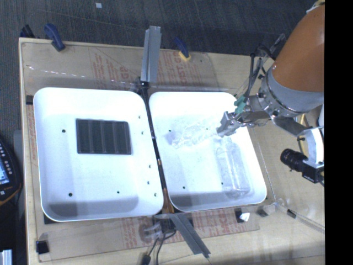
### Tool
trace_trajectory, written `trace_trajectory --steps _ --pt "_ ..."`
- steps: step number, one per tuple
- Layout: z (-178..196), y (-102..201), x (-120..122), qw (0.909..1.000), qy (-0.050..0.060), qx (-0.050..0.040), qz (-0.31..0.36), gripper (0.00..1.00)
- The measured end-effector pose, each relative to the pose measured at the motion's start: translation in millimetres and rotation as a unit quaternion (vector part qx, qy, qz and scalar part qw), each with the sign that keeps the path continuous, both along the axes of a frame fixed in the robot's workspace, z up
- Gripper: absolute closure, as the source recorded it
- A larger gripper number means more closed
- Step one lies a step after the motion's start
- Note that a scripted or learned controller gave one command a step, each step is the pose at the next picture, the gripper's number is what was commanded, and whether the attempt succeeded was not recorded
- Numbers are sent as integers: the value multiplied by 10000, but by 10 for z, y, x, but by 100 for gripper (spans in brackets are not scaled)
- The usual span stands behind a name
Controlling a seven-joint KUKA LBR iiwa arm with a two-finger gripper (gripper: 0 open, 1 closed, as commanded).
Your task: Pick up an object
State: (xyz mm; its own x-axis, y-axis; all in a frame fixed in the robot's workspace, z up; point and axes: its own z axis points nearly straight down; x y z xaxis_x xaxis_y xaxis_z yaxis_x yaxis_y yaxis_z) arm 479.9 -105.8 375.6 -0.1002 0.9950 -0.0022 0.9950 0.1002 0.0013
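The arm (298,54) comes in from the right, its orange band high at the right edge and its grey wrist below it. The tool (227,125) hangs over the far right part of the right bin (165,106), its tip just above the white floor. Whether it is open or closed I cannot tell, as the tip is small and blurred against the bin. Nothing can be made out held in it.

Two clear things lie in the right bin. A crumpled piece of clear plastic (187,132) lies near the middle of the far half, just to the left of the tool. A clear plastic bottle (231,167) lies on its side along the right wall, running from just beneath the tool toward the near right corner.

The left bin (44,148) holds a dark grey ribbed block (103,136), lying flat in its far half, well apart from the tool.

Both bins sit side by side on the pale wooden surface (83,59), with a grey metal bar (150,54) rising from the gap between them at the far side. Blue clamps (54,36) grip the far edge.
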Motion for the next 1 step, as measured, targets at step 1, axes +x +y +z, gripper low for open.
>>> trace_trajectory --steps 1 --pt "380 -46 -8 9962 1 7 -870 100"
